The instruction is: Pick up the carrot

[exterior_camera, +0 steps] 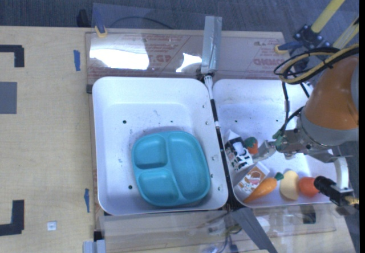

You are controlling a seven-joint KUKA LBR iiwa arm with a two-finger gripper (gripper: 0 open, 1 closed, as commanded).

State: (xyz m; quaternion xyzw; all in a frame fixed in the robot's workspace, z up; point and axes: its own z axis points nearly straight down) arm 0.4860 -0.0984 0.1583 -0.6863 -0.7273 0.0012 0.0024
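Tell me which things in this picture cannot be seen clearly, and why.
- Gripper: small, dark against the arm; finger state unreadable.
- Carrot: its left end overlaps a printed packet; contact unclear.
- Black-and-white item: too small to identify.
- Red item: partly covered by a black part of the arm.

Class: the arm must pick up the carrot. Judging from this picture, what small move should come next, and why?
Probably shift the hand toward the picture's lower left and lower it: the orange toy carrot with a green top lies near the front of the right white bin, beside a pale yellow round toy, apart from the hand.
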